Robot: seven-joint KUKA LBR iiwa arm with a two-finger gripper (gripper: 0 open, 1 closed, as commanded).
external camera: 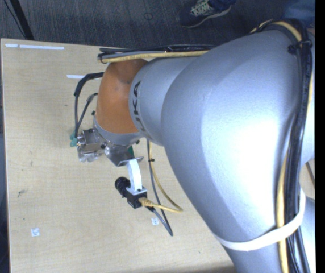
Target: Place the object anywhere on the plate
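Arm is reaching in from the right and taking up most of the view, its grey housing hanging over the right half of the bench. Orange band is sitting just above the wrist, roughly mid-frame, and pointing left and down toward the tan surface. Gripper is showing as a small metal block at the wrist's left end, with a teal bit on its left side, hovering over the left-centre of the bench. Seen from above and behind, so I cannot tell whether it is spread, pressed together or pinching anything. Object and plate: the arm is blocking a lot here, so I cannot tell where either is lying. Thin black cables are looping from the band down to the gripper. A white bracket with a black clamp is hanging below the wrist, with a yellow cable trailing right from it. A shoe is standing on the dark floor beyond the bench's top edge.
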